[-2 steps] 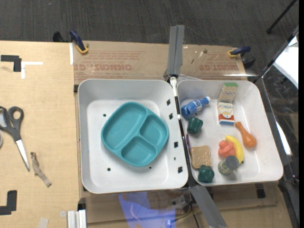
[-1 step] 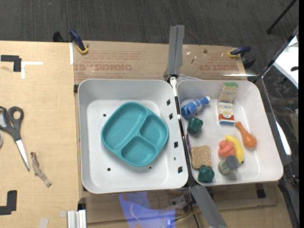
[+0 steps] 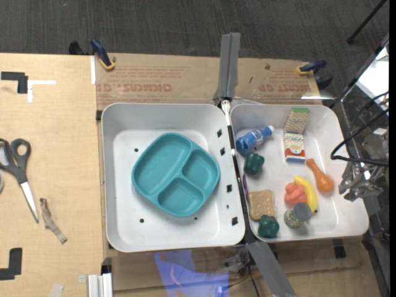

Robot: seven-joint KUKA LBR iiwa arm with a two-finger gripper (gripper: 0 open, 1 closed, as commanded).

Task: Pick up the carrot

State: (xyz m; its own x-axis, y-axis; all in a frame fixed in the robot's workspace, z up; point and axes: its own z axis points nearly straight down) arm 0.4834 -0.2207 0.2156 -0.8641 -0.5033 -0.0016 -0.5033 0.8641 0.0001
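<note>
A pair of scissors point(image 3: 18, 169) lies at the left edge of the worktop point(image 3: 55, 122), with a small strip of tape point(image 3: 51, 221) just beside its blade tip. The left bin point(image 3: 117, 119) holds a teal divided plate point(image 3: 176, 175) lying flat near its middle. The right bin point(image 3: 337, 129) is crowded. Along its left wall sit a blue bottle point(image 3: 252, 138), a dark green pepper point(image 3: 253, 163), a slice of toast point(image 3: 262, 203) and another green vegetable point(image 3: 268, 226) at the near left corner. Toward the far edge stands a small juice carton point(image 3: 296, 135). The carrot point(image 3: 320, 174) lies just below that carton, near the bin's right wall, its thin end pointing to the far left. Beside it toward the near edge are a red fruit point(image 3: 294, 193), a banana point(image 3: 307, 192) touching it, and a grey can point(image 3: 298, 215). The pincer point(image 3: 357, 181) hangs over the bin's right rim, apart from the carrot; whether it is released or clenched I cannot tell.
</note>
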